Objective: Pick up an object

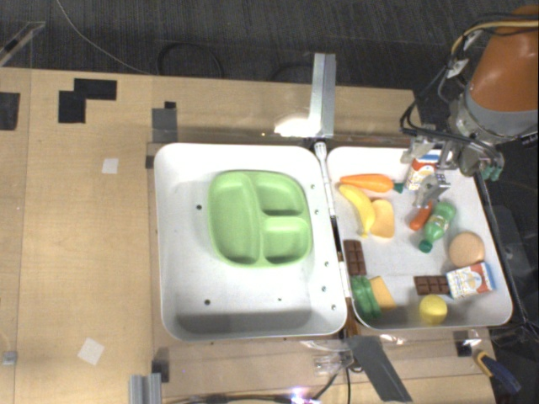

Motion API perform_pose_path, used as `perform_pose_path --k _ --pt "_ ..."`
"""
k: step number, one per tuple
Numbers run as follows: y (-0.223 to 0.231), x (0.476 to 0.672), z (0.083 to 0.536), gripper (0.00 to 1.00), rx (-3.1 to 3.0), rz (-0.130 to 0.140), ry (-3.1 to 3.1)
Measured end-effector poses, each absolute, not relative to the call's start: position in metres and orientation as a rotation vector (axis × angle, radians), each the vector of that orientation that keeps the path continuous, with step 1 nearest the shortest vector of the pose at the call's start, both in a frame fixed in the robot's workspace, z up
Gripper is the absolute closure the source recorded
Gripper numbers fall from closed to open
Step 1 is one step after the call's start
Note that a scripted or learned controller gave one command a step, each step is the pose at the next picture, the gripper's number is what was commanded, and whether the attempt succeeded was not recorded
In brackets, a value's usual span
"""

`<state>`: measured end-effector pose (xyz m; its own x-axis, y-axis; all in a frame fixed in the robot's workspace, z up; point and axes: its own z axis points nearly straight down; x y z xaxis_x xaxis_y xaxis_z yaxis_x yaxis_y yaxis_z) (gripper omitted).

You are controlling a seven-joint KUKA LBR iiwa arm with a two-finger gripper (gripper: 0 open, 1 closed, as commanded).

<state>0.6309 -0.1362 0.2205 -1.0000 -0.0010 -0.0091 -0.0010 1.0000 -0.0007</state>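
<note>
The right bin (397, 255) holds many toy foods: an orange carrot (366, 181), a yellow banana (358, 206), a green bottle (436, 224), a tan round bun (466, 247), a small carton (469, 280), a lemon (433, 309) and two brown chocolate bars (354, 257) (431, 285). My gripper (429, 183) hangs low over the bin's far right part, just above a small orange-red piece (418, 218) and beside a white packet with a red and blue label (420, 175). The wrist hides what lies right under it.
The left bin (173, 251) holds a green divided tray (257, 217). A green item (365, 295) and a yellow-orange block (383, 292) lie at the right bin's near left corner. A metal post (322, 95) stands behind the bins' shared wall.
</note>
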Motion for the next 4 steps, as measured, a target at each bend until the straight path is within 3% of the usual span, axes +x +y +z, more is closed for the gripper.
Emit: perform_pose_path --k 1,2,4 --pt "-0.171 0.615 0.098 0.00 0.145 -0.002 3.126" --pt "-0.169 0.618 0.088 0.00 0.350 0.000 3.110" --pt "-0.147 0.551 0.090 0.00 0.699 0.002 3.046"
